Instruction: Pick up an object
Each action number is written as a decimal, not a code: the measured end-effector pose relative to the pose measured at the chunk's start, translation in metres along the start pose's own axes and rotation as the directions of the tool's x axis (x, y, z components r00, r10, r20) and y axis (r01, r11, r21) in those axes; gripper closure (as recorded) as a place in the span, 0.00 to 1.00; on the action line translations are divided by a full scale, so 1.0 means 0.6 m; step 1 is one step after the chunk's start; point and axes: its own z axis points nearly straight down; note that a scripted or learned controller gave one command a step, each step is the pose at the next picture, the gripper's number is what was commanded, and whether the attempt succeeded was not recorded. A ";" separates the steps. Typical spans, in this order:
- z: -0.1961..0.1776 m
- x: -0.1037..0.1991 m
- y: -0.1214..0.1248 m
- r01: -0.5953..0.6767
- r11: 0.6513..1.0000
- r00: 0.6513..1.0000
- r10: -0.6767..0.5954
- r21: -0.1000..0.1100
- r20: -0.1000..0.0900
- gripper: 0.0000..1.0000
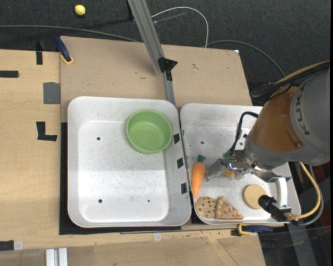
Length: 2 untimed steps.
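Nearest the camera, along the front wall of the right bin [211, 115], lie a round cookie [206, 206] and a pizza slice [227, 209], touching each other; a tan disc [253, 195] sits just to their right. Toy carrot [197, 177] lies against the bin's left wall, stem end away from the camera, its tip near the cookie. Gripper [228, 168] is low in the same bin, just right of the carrot; whether it is spread or closed cannot be told, and nothing is visibly held. Left bin [89, 165] holds one green bowl [149, 131] at its rear right. Judgement: carrot is the likeliest target, probably light, rigid, smooth plastic, apt to roll or slip. Best grip is across the thick mid-body, though the wall leaves little room on that side. Flat pieces look harder to get under.
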 end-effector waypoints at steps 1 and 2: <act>0.046 0.000 0.000 0.000 1.000 1.000 0.000 -0.008 0.003 0.00; 0.028 0.001 0.000 0.001 1.000 1.000 -0.001 -0.006 0.000 1.00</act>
